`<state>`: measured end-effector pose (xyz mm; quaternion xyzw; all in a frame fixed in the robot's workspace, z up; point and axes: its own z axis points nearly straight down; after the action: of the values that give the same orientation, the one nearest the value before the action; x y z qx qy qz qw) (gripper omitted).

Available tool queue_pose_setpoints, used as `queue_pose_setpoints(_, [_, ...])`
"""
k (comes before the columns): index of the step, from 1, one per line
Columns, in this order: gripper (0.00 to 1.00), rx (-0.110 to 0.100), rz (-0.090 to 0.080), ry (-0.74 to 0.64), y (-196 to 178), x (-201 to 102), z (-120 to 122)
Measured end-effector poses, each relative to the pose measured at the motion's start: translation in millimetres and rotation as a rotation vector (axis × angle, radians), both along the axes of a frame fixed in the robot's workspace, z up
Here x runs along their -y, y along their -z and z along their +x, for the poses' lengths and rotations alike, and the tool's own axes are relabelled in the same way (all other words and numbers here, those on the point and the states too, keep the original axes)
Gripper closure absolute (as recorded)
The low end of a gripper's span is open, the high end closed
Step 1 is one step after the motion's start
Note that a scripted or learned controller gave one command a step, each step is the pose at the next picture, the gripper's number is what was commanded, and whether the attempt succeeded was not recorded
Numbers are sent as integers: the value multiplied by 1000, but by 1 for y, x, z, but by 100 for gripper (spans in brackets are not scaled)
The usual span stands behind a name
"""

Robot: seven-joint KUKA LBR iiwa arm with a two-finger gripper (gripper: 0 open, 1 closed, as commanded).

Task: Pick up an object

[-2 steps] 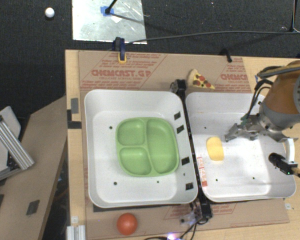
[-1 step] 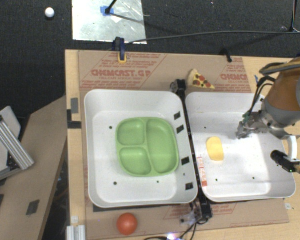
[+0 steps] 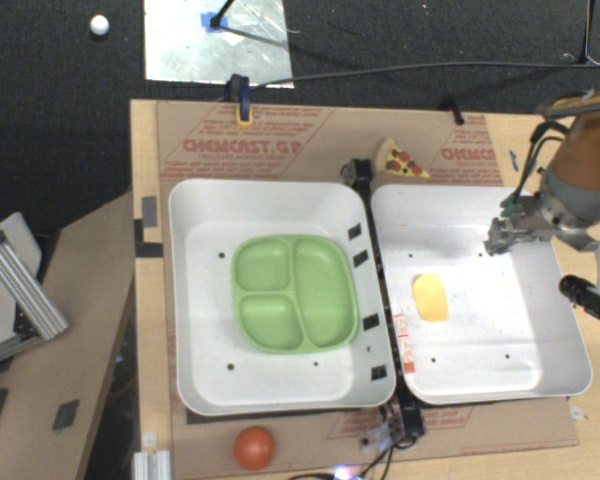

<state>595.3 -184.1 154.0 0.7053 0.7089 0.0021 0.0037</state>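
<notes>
A: What occupies the left half of the desk [image 3: 150,298]?
B: The left white bin [image 3: 195,373], holding a green divided plate [image 3: 295,293] with three compartments, lying flat near the bin's centre. Below that bin, at the frame's lower edge, an orange-red ball [image 3: 253,447] rests on the desk.

A: And the middle of the frame?
B: A toy pizza slice [image 3: 401,160] lies on the desk just above the gap between the two bins.

A: Where is the object to pick?
B: A yellow object [image 3: 430,296] lies in the right white bin [image 3: 520,378], in its left part, apart from the walls.

A: And the claw?
B: The claw [image 3: 500,236] hangs over the right bin's upper right area, well apart from the yellow object. Whether it is spread or pressed together cannot be told.
</notes>
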Motion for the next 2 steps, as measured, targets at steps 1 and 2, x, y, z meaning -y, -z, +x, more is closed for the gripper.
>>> queue_pose_setpoints(1, [100,0,0,-1,-65,0,4])
queue_pose_setpoints(2, [100,-1,0,-1,-108,0,6])
